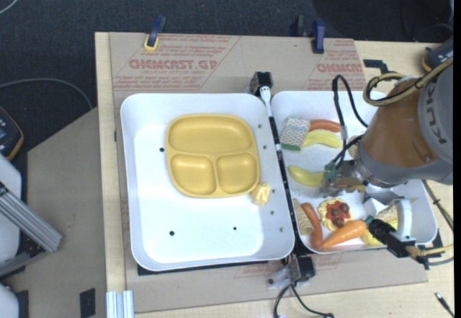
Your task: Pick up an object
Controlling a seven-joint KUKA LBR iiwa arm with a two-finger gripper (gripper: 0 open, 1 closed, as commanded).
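**Inspector:** Cables and a black connector (299, 266) sit at the front edge of the desk (216, 57), nearest the camera. Behind them stand the two white bins. The left bin (144, 187) carries a yellow divided tray (212, 153) with a small pale yellow piece (261, 195) touching its lower right corner.

**Assistant:** And the right bin?

**Inspector:** The right bin (306, 102) carries toy food. At the front lies a carrot (344, 233), long axis running left to right and slightly uphill to the right. Beside it are a red sausage (310, 215) and a pizza slice (336, 211). Further back are a yellow banana (306, 177), a second banana (322, 139), another sausage (325, 124) and a greenish sponge-like block (294, 132).

**Assistant:** Gripper position?

**Inspector:** The gripper (337, 181) hangs low over the middle of the right bin, arm entering from the right. Whether the fingers are spread or closed, I cannot tell; the wrist body hides them. I see nothing held.

**Assistant:** Nearest candidate?

**Inspector:** In my judgement, the near banana. It lies just to the left of the gripper, nearly touching in this view, long axis roughly left to right. The pizza slice sits just in front of the gripper, towards the camera. A short shift left would be needed to centre on the banana.
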